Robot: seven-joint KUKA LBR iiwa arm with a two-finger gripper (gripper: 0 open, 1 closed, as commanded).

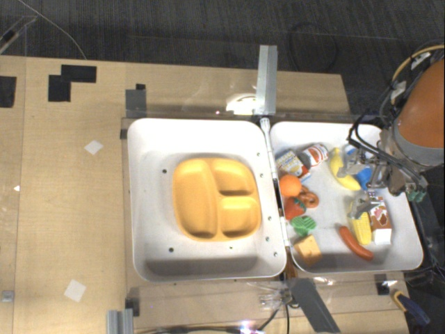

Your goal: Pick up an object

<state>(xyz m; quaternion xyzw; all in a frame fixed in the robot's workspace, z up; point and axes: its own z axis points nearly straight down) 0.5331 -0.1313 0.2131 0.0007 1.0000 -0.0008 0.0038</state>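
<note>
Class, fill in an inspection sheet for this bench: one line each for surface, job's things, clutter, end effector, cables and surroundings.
Surface: wooden bench bearing two white bins side by side.
Job's things: right bin holds toy food, among them an orange, corn cob, sausage and banana.
Clutter: yellow divided tray in the left bin; black tape patches on the bench.
End effector: end effector low over the right bin, above the corn cob.
Cables: black cables along the arm.
Surroundings: dark carpet.

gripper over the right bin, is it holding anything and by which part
Cannot be told: the tool hangs low over the corn cob in the right bin, its tips blurred among the toys.
</note>
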